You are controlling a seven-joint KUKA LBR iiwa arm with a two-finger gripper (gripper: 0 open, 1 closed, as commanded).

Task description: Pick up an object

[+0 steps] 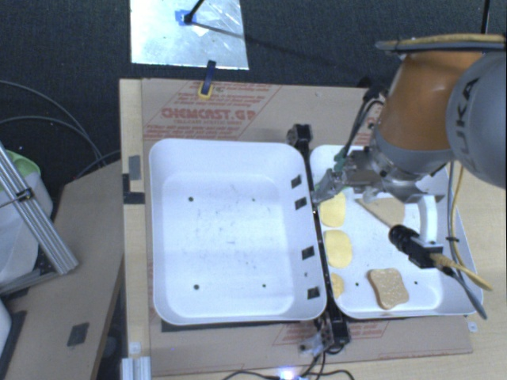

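Bench (87,228): pale tan top, seen from above at a slant, with dark floor beyond its far edge.
Cardboard sheet (238,101): lies under both bins, with red print along its far strip (one word reads CHEMCAST).
Left bin (230,244): shallow and white, a few dark specks on its floor; it meets its neighbour along a line of black clips (305,204).
Right bin (412,311): shallow and white; all the loose things lie in it.
Upper yellow disc (334,212): flat on the floor of the right bin, close to the shared wall.
Middle yellow disc (339,248): flat, just on the near side of the upper one, with a thin gap between them.
Lower yellow disc (336,285): at the near left corner, partly hidden by the wall.
Toast slice (388,287): brown, flat, by the near wall, to the right of the lower disc.
Tan wedge (388,210): flat, to the right of the upper disc, its far part covered by the wrist.
Arm (432,93): grey with an orange band, reaching in from the right over the far half of the right bin.
Hand (326,185): low at the far left of the right bin, just beside the shared wall and just beyond the upper yellow disc; released or clenched, I cannot tell (the wrist covers too much from this angle).
Foil square (188,22): on the dark floor beyond the bench.
Clamp (207,81): blue and yellow, at the far edge of the cardboard.
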